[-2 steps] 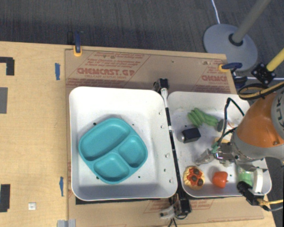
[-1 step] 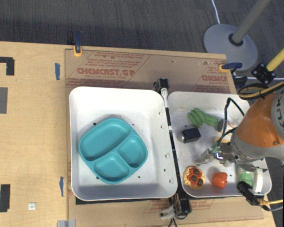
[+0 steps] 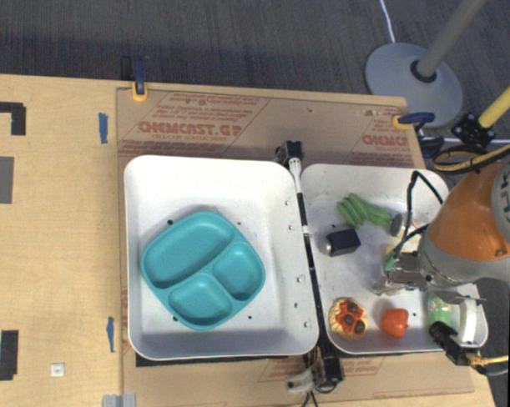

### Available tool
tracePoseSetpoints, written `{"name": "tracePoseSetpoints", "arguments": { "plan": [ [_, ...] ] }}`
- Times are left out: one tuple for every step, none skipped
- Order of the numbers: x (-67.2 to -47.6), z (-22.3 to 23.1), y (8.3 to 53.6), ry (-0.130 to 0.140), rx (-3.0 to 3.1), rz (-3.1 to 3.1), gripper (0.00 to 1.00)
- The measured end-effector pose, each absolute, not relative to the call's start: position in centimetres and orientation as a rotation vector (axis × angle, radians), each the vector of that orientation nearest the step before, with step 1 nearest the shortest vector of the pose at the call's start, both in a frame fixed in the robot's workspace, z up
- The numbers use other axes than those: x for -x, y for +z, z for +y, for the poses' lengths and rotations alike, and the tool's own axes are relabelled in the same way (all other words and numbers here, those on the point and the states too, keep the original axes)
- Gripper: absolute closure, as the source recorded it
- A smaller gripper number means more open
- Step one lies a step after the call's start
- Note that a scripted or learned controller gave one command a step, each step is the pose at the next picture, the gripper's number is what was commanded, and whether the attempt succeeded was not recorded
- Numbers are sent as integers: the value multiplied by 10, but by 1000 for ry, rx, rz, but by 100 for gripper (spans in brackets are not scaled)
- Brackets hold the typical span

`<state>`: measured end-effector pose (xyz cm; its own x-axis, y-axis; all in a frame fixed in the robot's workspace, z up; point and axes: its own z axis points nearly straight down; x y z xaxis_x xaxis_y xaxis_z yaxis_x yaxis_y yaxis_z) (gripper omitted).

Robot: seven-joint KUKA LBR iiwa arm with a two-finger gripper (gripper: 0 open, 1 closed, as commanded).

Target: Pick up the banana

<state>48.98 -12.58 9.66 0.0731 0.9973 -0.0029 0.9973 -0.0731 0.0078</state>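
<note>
In the right bin (image 3: pixel 322 188), a thin yellow sliver (image 3: pixel 398 242) peeks out at the left edge of the arm. It may be the banana, and the rest of it is hidden under the wrist. My gripper (image 3: pixel 393 278) reaches down into the right part of this bin, just below that sliver and above a red tomato (image 3: pixel 394 322). The orange band (image 3: pixel 471 223) and the wrist cover the bin's right side.
The right bin also holds a green vegetable (image 3: pixel 365 211), a small black block (image 3: pixel 343 241), a round pizza-like toy (image 3: pixel 349 317) and a green-and-white item (image 3: pixel 451 318) at its right edge. A teal divided plate (image 3: pixel 204 268) lies in the left bin (image 3: pixel 155 187).
</note>
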Motion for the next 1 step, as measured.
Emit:
{"name": "tracePoseSetpoints", "arguments": {
  "plan": [
    [-480, -84, 185, 1, -2137, 2301, 100]
  ]
}}
